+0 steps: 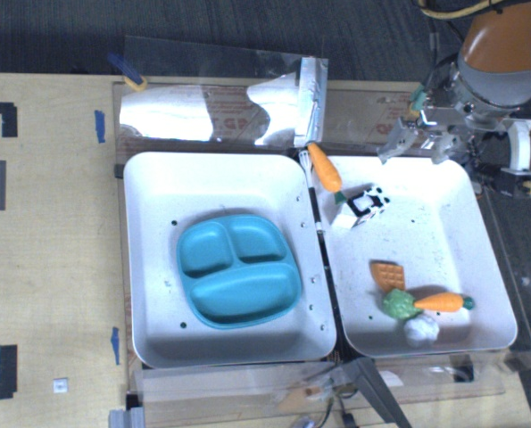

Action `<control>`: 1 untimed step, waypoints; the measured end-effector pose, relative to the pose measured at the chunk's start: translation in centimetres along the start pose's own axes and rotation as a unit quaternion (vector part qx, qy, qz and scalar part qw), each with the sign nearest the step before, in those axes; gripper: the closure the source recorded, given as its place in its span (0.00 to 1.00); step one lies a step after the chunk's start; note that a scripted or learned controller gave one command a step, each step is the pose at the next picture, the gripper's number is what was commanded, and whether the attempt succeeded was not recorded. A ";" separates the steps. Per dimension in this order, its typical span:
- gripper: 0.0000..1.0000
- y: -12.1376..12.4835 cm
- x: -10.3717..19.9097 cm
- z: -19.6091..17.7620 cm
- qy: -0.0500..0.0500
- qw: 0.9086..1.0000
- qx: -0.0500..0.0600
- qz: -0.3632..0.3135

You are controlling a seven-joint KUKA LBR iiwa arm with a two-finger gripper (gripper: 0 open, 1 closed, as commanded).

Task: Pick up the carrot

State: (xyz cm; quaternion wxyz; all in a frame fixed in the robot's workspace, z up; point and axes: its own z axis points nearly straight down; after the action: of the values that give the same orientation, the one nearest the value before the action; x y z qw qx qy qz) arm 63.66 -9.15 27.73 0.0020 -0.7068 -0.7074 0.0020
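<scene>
No text, label, brand, number or sign could be read anywhere; the faint reddish print on the brown strip (pixel 234 105) behind the left bin (pixel 149 203) was too blurred to make out.

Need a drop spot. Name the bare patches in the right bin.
Right bin: bare floor lies mid-bin, between the black-and-white toy and the waffle piece, and along the right wall. Crowded: front, where waffle, green vegetable, carrot and white item cluster.

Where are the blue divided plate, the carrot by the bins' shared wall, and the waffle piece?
blue divided plate (pixel 238 267), camera view, middle ridge between compartments.
carrot by the shared wall (pixel 324 168), camera view, middle of its orange body.
waffle piece (pixel 388 275), camera view, centre of its top.
</scene>
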 end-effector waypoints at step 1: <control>0.00 0.3 5.6 10.0 0.001 0.998 0.003 -0.056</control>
State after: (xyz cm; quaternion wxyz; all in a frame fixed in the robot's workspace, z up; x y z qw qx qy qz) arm 63.92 -3.58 17.76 0.0047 -0.6657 -0.7462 0.0034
